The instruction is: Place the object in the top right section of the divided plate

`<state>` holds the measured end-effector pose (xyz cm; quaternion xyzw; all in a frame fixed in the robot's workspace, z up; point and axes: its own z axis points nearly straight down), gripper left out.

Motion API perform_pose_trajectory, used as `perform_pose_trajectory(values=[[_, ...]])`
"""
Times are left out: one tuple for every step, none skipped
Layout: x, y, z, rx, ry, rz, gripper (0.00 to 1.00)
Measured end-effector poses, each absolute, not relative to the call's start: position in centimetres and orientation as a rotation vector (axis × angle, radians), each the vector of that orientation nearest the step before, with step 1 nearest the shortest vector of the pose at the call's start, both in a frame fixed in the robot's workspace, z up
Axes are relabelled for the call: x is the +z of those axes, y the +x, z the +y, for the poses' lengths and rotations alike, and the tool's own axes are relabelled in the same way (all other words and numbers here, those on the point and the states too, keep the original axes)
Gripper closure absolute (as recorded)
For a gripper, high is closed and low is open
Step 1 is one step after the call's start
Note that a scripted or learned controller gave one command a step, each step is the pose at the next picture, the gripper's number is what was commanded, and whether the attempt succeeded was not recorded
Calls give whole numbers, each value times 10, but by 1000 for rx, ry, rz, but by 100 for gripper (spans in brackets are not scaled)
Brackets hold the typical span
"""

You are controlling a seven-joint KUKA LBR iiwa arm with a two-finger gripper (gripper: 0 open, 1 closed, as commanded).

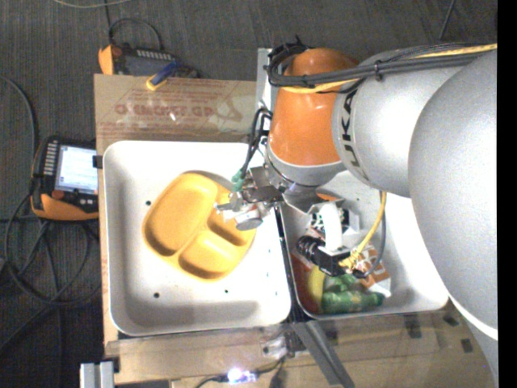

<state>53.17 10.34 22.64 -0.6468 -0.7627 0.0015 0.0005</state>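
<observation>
Camera view — pincer (242, 208) over yellow divided plate (182, 221) edge, grip state unclear

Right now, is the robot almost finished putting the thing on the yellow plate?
Not finished yet. The gripper hangs over the right edge of the yellow divided plate in the left bin, so the reach to the plate looks done. Whether it carries anything is too small to tell. All the plate's sections look bare, so setting the object in the top right section is left. Other items lie in the right bin.
</observation>
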Motion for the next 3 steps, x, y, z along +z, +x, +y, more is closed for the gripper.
perform_pose_trajectory(values=[[254, 499, 155, 7, -2120, -2317, 100], [253, 506, 100, 7, -2191, -2251, 100], [241, 484, 101, 9, -2243, -2200, 100]])
